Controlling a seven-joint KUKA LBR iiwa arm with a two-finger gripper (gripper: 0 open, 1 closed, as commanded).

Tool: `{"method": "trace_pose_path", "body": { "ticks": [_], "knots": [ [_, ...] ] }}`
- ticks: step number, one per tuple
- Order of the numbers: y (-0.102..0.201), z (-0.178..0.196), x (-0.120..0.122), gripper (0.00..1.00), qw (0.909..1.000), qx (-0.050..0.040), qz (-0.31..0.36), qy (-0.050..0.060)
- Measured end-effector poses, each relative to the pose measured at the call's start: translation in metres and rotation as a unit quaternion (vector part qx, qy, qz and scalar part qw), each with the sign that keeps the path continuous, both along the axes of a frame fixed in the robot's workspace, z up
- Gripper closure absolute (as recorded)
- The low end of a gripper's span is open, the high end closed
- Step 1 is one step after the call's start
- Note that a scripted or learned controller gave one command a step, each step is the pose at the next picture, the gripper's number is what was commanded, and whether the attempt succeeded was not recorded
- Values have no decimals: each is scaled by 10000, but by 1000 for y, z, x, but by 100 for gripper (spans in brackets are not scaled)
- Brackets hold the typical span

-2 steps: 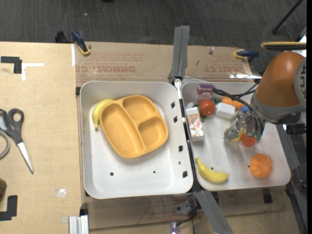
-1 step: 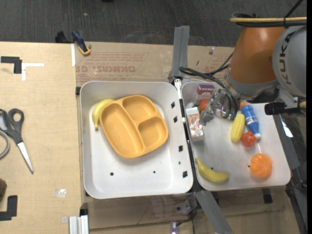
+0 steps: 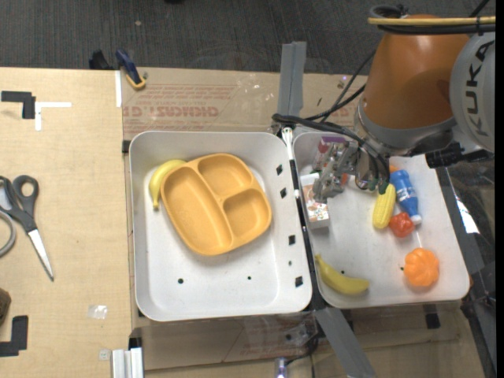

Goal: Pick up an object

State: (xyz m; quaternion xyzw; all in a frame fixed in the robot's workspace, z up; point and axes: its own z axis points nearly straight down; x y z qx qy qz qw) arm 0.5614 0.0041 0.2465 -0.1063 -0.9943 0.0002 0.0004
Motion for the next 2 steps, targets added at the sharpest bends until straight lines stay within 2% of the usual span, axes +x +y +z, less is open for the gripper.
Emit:
{"method": "trace_pose_path", "body": {
  "ticks": [1,2],
  "knots": [
    [-66,-58,-1,100,9790,11,2040,12],
    [-102,-157,-33,100,9737,12,2280,4]
  ]
}}
